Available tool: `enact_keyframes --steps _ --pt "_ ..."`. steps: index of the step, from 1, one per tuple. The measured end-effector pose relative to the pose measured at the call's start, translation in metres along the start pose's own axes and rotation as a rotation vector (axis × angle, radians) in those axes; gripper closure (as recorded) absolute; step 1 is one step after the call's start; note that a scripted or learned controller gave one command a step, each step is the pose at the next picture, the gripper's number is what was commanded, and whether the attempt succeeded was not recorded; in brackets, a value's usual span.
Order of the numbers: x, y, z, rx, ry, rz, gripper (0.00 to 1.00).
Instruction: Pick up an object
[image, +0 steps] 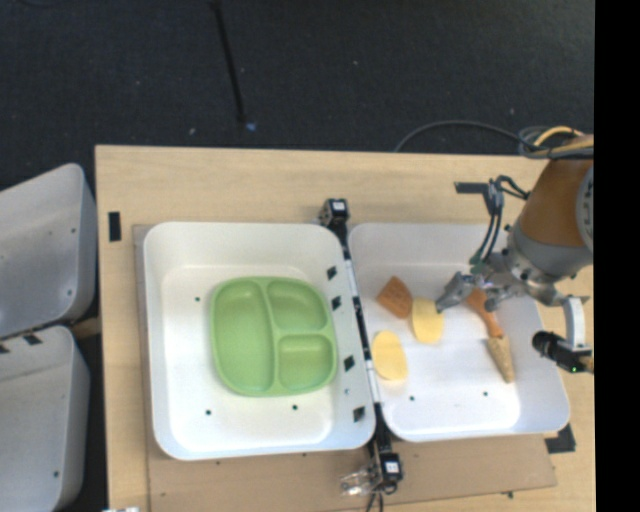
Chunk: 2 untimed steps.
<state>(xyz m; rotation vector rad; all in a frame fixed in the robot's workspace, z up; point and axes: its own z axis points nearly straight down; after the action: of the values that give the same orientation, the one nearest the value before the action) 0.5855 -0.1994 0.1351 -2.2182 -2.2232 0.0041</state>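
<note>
- We see two shallow white bins side by side on a wooden bench (230, 180).
- The left bin (180, 420) holds a green divided plate (272, 335) with three compartments, lying flat near the middle.
- The right bin (450, 415) holds several food-like pieces.
- An orange-brown wedge (396, 296) lies near the divider, toward the far side.
- A pale yellow piece (428, 322) lies just beside the wedge, on its near right.
- A second pale yellow piece (389, 356) sits closer to the divider, apart from the first.
- A tan cone-like piece (501, 358) lies toward the right of that bin, with a thin orange strip (489, 317) just above it.
- The arm (555, 215) reaches in from the right; its gripper (478, 287) hangs over the right bin.
- Its fingers look spread apart, one tip pointing toward the first yellow piece, the other near the orange strip.
- We see nothing held between them.
- Whether the tips touch the bin floor, we cannot tell.
</note>
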Motion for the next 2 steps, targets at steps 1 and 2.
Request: enact_keyframes --steps 1,2 --pt "-0.001 0.001 0.034 -0.004 -0.001 0.005 0.00" --pt "-0.003 0.003 0.020 -0.011 -0.003 0.006 1.00"
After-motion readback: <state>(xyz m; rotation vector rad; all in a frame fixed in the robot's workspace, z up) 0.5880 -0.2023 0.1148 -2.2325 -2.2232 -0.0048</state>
